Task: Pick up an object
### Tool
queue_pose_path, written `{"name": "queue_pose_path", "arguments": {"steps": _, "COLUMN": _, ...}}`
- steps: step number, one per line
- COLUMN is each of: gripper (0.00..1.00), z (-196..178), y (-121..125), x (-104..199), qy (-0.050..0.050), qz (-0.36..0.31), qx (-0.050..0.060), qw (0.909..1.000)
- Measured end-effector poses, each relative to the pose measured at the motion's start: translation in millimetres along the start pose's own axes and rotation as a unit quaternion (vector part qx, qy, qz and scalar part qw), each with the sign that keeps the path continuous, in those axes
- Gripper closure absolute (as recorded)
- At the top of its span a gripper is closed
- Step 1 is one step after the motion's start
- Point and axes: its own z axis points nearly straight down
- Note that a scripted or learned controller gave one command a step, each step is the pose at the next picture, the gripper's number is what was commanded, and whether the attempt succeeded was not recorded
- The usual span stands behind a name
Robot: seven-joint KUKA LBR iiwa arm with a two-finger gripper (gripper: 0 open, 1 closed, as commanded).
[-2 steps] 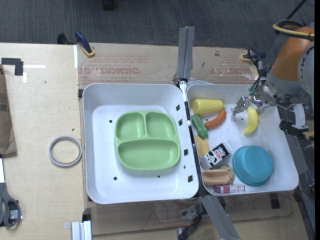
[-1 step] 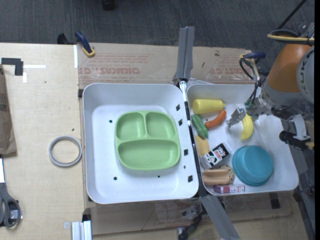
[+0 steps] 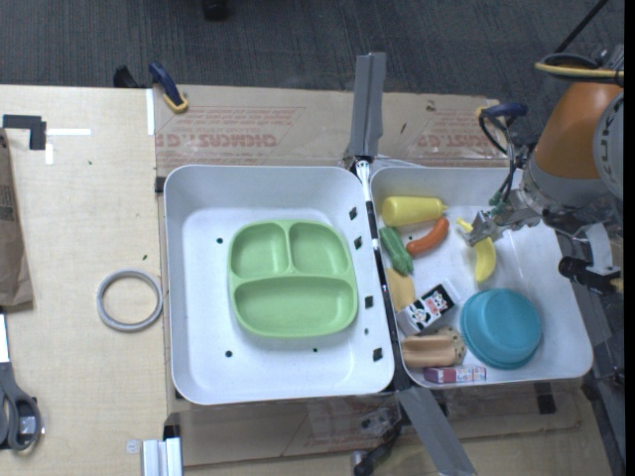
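Observation:
In the right bin (image 3: 556, 266) lie several toy foods: a yellow corn-like piece (image 3: 412, 208), a green vegetable (image 3: 397, 251), an orange sausage (image 3: 429, 237), a small yellow banana (image 3: 484, 260), a black-and-white carton (image 3: 430, 306), a hot dog (image 3: 432, 347) and a pink packet (image 3: 454, 374). A blue bowl (image 3: 501, 327) stands at the bin's front. My gripper (image 3: 480, 228) hangs low in the right bin, just above the banana's upper end and right of the sausage. Nothing visibly sits in its grasp.
The left bin (image 3: 189, 266) holds a green divided plate (image 3: 293, 279). A grey post (image 3: 368, 102) rises behind the wall between the bins. On the bench to the left lie a grey ring (image 3: 130, 298) and scissors (image 3: 20, 419).

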Motion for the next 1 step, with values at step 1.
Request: {"name": "queue_pose_path", "arguments": {"steps": 1, "gripper": 1.00, "z": -109.5, "y": 31.1, "x": 56.3, "qy": 0.000, "qz": -0.028, "qx": 0.000, "qw": 0.9996}}
